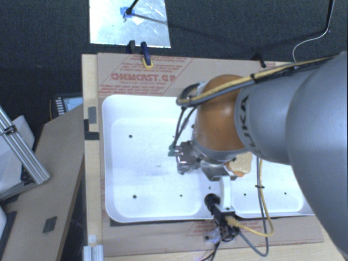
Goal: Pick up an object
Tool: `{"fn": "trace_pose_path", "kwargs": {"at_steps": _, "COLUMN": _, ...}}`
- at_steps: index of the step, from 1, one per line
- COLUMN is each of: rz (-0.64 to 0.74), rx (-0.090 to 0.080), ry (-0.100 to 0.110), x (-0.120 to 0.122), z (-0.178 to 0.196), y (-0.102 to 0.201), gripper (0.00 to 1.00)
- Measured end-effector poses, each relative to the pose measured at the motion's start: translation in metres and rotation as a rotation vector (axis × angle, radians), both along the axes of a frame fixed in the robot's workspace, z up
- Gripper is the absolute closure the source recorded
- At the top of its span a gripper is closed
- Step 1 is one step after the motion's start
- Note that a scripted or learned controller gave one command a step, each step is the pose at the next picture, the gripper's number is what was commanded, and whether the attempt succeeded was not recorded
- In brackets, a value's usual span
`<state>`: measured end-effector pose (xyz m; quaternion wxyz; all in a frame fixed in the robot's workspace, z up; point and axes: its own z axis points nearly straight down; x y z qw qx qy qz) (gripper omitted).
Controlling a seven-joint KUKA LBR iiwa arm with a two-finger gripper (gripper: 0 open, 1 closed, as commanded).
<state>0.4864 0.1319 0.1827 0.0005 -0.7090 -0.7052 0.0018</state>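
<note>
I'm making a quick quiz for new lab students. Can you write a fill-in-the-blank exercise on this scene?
1. The arm carries a band coloured ____.
2. The bins on the bench are coloured ____.
3. The arm reaches in from the view's ____ side.
4. The red lettering on the brown board behind the bins reads ____.

Missing words: orange; white; right; CHEMCAST

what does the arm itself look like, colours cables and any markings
The arm is smooth grey, with a rounded orange band above the wrist and black lettering beside it. Black and yellow cables run along it. The wrist hardware is grey metal.
</note>
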Motion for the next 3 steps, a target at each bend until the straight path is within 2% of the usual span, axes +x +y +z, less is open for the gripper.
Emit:
{"fn": "trace_pose_path", "kwargs": {"at_steps": 1, "rz": 0.007, "rx": 0.003, "ry": -0.005, "x": 0.001, "z": 0.012, "y": 0.005, "gripper": 1.00}}
{"fn": "trace_pose_path", "kwargs": {"at_steps": 2, "rz": 0.008, "rx": 0.002, "ry": -0.006, "x": 0.021, "z": 0.033, "y": 0.003, "gripper": 1.00}}
{"fn": "trace_pose_path", "kwargs": {"at_steps": 3, "rz": 0.005, "rx": 0.001, "ry": 0.004, "x": 0.002, "z": -0.044, "y": -0.008, "gripper": 1.00}}
